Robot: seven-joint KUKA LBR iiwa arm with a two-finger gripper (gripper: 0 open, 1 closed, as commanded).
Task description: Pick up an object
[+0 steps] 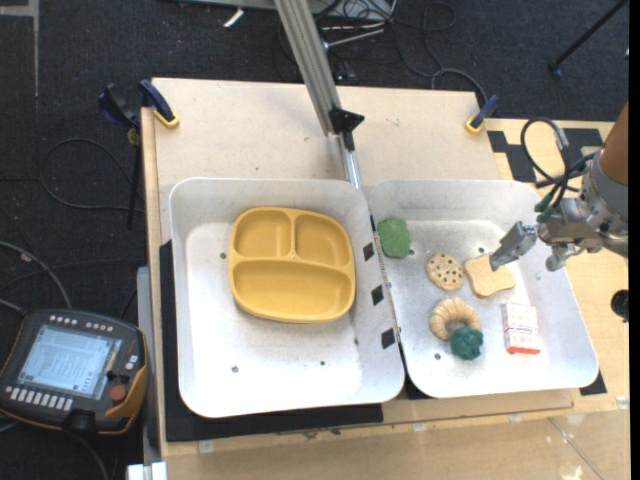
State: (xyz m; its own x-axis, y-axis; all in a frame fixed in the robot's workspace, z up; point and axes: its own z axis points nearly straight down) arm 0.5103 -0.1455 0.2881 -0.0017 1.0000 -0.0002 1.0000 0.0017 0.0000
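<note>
Left white bin (200, 268) carries a yellow divided plastic tray (293, 265). Right white bin (560, 368) holds small toy foods; a tan toast-shaped piece (490, 279) lies near its right edge. Gripper (533, 248) hovers above it, jaws spread, holding nothing. Risk: jaws may clip the crowded neighbours, closing off-centre.

A pale counter (250, 128) carries two white bins touching side by side: left bin (200, 368) at nine o'clock, right bin (560, 358) at three.
</note>
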